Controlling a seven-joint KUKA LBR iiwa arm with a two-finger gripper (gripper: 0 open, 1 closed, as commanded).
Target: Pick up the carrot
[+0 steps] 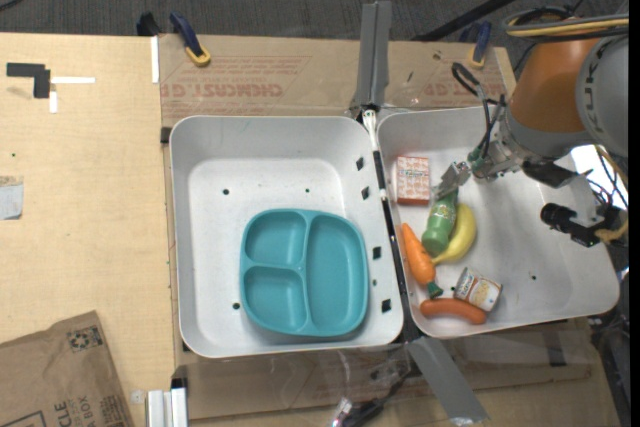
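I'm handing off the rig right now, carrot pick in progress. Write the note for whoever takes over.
Gripper: in the right bin, over the top of the green bottle, holding nothing that can be seen; finger state unclear.
Carrot: lying at the right bin's left edge, beside the banana, apart from the gripper.
Nearby: pink box, sausage, small can. Teal plate sits in the left bin.
Done: nothing yet. Left: move to the carrot, grasp, lift.

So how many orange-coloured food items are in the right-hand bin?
2: an orange tapered carrot at the bin's left wall, and an orange-red sausage near its front edge. None seems hidden.
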